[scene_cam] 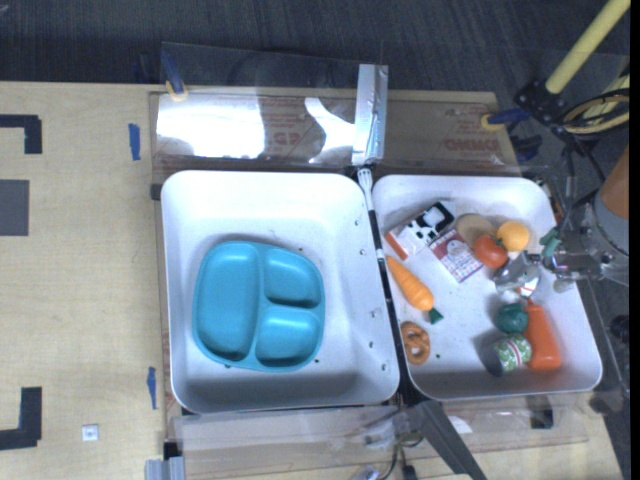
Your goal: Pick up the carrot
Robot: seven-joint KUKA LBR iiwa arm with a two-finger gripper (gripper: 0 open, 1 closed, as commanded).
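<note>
Orange and tapering, the carrot point(411, 284) lies flat near the left wall of the right bin point(580, 373), green stub toward the lower right, nothing touching it; a pretzel point(416, 340) lies just below it, and a small black-and-white carton point(425, 228) just above; the gripper point(522, 273) sits well to the carrot's right, over the middle of the bin, beside a red tomato point(489, 251) and a yellow lemon point(514, 235); whether its jaws are apart or together I cannot tell, as the metal parts blur together; lower right lie a second orange vegetable point(543, 336) and a small can point(508, 354); the left bin point(200, 198) holds a blue divided plate point(258, 305).
</note>
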